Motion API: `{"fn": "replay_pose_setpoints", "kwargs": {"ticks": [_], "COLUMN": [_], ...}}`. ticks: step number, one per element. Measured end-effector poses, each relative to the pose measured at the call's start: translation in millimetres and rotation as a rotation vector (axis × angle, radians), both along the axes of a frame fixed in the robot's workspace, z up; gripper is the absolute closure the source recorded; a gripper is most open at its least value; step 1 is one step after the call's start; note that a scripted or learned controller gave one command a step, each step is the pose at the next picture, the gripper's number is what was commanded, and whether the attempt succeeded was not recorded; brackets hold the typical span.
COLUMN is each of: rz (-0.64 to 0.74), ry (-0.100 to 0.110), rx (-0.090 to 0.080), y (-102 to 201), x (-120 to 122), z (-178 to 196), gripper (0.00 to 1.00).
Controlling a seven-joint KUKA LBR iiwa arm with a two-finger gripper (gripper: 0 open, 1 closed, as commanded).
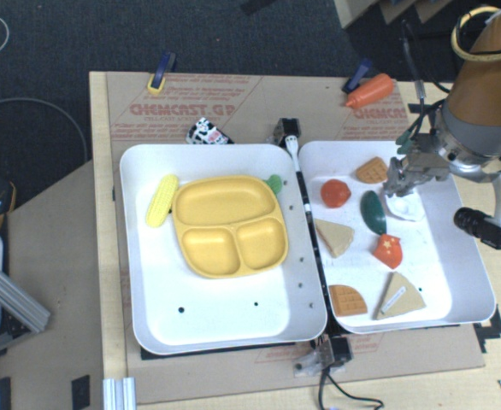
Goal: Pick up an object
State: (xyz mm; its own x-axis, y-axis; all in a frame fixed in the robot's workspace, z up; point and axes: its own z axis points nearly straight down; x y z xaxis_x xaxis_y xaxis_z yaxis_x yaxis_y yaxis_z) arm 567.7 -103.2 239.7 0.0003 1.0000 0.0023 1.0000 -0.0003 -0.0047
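Arm is reaching in from the right, gripper (402, 180) hovering low over the upper part of the right bin (456, 301); can't tell how the jaws are standing. Lying in that bin: a tomato (336, 193), dark green cucumber (373, 212), strawberry (388, 250), cracker (372, 171) and bread wedges (334, 237). Left bin (225, 319) is bearing a yellow divided tray (229, 225) with corn cob (162, 200) touching its left edge.

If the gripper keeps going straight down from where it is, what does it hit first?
Probably the white scrap on the right bin's floor, right below the gripper. The dark green piece sits just beside that line; depth is hard to judge.
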Motion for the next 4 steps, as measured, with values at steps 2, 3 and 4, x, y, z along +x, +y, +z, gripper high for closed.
{"fn": "replay_pose_setpoints", "kwargs": {"ticks": [2,3,4], "rz": [-0.001,0.000,-0.001], "ry": [0.000,0.000,-0.001], "rx": [-0.001,-0.001,0.000], "y": [21,17,16], "x": [-70,-63,-64], "z": [-6,-25,-25], "gripper": [1.00,1.00,1.00]}}
